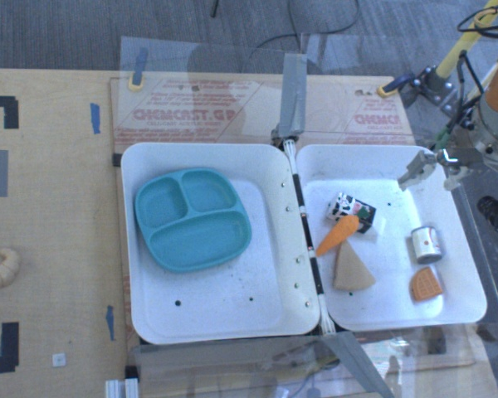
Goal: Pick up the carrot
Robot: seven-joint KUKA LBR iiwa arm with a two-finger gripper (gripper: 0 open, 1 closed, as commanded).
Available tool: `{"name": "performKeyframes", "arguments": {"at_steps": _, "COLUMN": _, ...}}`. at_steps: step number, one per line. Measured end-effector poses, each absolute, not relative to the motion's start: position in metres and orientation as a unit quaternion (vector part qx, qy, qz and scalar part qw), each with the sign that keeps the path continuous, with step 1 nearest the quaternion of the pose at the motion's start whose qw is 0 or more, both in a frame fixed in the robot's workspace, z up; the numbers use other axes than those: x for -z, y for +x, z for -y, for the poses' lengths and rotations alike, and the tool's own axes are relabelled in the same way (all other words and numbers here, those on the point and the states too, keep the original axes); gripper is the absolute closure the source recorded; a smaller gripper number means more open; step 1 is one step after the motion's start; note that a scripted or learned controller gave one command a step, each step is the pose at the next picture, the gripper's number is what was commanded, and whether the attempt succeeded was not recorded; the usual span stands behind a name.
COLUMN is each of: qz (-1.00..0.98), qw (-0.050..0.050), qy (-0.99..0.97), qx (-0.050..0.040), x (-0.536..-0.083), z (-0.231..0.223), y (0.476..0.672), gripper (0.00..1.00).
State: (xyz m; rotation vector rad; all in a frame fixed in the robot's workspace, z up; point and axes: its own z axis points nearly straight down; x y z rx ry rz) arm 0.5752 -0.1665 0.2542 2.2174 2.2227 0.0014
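Hovering with grey two-finger gripper seemingly spread and empty, well apart from small orange tapered carrot; needs aligning across the carrot's slant, clear of tan wedge.

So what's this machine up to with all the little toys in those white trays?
A robot arm reaches in from the right, its gripper hovering over the upper right corner of the right white bin. It is meant to pick up the orange toy carrot, which lies untouched near that bin's left side, beside a tan wedge and a small black-and-white toy. A silver can and an orange waffle-like piece sit further right. The left bin holds a teal divided plate.
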Motion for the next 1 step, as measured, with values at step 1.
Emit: {"name": "performKeyframes", "arguments": {"at_steps": 1, "qz": -0.712, "qw": 0.001, "qy": 0.702, "qx": -0.0004, "x": -0.1362, "z": 0.101, "y": 0.6131, "gripper": 0.0}}
